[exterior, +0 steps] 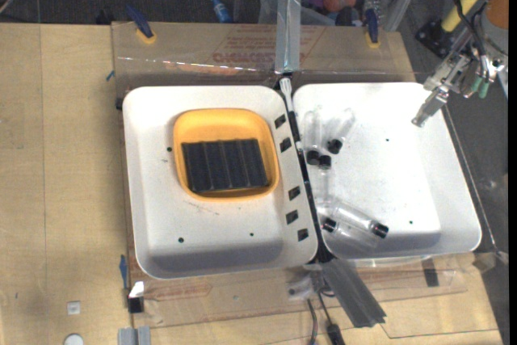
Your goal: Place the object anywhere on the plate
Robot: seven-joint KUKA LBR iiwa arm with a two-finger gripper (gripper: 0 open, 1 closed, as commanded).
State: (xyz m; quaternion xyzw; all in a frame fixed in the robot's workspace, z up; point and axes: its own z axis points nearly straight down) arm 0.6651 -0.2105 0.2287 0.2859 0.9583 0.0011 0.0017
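The gripper (426, 111) hung over the upper right corner of the right bin (420, 198), and whether it was open or closed could not be told at this size; nothing showed in its grasp. The plate (224, 124), orange-yellow with a dark ribbed insert, sat in the left bin (153, 214).

The likely objects were clear plastic bottles with black caps. 1 bottle (355, 222) lay on its side near the front left of the right bin, its long axis running from upper left to lower right, with its cap at the lower right end. 2 more (327, 133) lay close together against the divider (292, 166) further back, hard to separate against the white.

From the gripper, all of them lay to the left and toward the front edge, the back pair nearer. The plate lay further left, across the divider, so the carry would probably run leftward over that wall.
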